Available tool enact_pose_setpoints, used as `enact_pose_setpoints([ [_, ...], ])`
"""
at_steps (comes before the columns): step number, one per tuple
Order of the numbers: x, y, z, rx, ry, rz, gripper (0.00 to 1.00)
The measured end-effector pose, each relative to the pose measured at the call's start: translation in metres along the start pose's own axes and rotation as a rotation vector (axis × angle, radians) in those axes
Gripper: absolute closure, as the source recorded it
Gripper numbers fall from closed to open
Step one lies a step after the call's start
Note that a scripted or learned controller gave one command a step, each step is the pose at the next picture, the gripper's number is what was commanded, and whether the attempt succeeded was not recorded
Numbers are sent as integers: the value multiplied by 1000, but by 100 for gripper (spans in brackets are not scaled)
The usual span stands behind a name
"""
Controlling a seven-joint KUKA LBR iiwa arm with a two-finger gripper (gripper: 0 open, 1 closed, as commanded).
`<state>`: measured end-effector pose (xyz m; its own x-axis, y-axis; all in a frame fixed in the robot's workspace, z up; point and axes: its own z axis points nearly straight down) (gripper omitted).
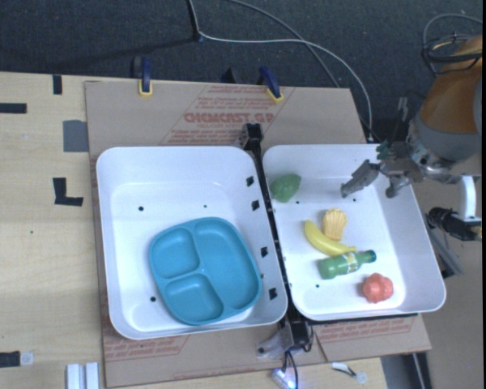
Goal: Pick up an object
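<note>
The right bin (405, 241) holds several toy foods. A green round piece (285, 187) lies at its far left. A yellow corn cob (334, 223) sits above a yellow banana (324, 241). Below them lies a green bottle (345, 264), and a red-orange strawberry (377, 288) rests near the front right corner. My gripper (376, 180) hangs over the bin's far right part, its fingers open with nothing between them. It stands apart from the corn, up and to the right of it.
The left bin (117, 217) bears a blue divided plate (202, 269). Clamps (146, 79) pin the cardboard sheet at the back. Cables run across the dark floor behind. The arm's orange band (454, 96) is at the right edge.
</note>
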<state>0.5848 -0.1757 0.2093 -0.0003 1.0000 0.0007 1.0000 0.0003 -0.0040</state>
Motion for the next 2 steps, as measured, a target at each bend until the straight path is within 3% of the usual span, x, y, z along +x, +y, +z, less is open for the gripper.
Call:
enact_pose_setpoints([
  [2,5,-3,104,2,1,-1,0],
])
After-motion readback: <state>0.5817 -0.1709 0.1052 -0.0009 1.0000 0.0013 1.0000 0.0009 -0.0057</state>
